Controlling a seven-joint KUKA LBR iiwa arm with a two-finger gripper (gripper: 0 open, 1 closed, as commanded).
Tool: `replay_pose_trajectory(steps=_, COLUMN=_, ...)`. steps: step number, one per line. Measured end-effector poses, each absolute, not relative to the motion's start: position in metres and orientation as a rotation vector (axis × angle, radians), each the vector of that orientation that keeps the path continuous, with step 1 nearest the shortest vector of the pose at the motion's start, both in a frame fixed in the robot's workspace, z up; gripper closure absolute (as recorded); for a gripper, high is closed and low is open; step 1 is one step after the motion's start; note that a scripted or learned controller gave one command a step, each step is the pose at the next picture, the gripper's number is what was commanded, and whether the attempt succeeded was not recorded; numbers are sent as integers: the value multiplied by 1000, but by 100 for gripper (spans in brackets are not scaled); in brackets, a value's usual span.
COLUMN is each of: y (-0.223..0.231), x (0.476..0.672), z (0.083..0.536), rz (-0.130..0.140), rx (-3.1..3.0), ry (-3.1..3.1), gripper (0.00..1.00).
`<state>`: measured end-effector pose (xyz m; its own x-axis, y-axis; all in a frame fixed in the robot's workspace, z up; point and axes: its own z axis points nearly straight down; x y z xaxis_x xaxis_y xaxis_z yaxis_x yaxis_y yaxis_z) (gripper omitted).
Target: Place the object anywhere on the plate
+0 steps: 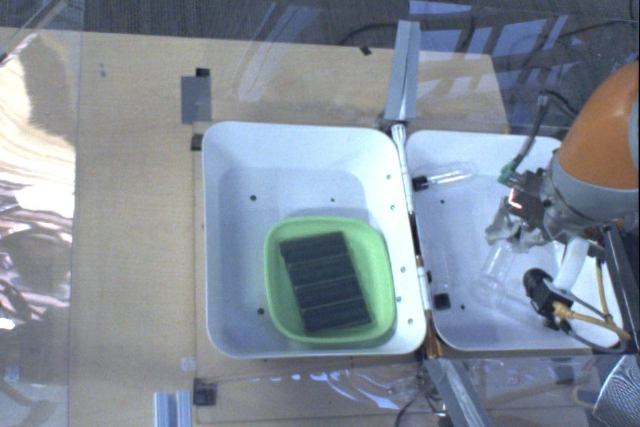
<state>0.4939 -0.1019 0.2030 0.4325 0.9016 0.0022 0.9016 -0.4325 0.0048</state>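
My gripper hangs over the right bin, well right of the green plate, where the dark ridged object already lies; finger state I cannot tell.

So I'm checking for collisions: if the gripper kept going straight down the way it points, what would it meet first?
Probably the clear object lying on the right bin floor, just under the gripper. Depth is hard to judge from above.
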Motion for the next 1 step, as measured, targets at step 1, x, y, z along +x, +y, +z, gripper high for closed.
replay_pose_trajectory(steps=1, y=-53, x=489, z=185, rz=7, rx=2462, ry=1947, gripper=100)
